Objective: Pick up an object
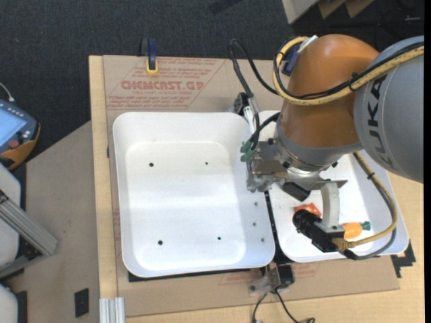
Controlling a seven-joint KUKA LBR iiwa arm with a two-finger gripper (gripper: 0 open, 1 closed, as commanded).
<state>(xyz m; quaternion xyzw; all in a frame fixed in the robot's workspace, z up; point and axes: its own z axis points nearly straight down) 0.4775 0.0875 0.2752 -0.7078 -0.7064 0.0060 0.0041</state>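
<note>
The gripper [268, 173] is held over the right bin [380, 197], near an orange object [351, 231]; open or closed cannot be told.

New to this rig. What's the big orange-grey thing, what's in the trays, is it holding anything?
This is one photo, from a fixed camera above the bench, looking down at a slant. The big grey and orange shape is a robot arm reaching in from the right; its job is to pick up an object. Its pincer hangs under the wrist, over the seam between two shallow white bins. The left bin has four small dark dots on its floor. The right bin is largely hidden by the arm; a small orange thing and an orange and green thing lie in it. Whether the pincer holds anything cannot be told from here. Both bins sit on a printed cardboard sheet.
</note>
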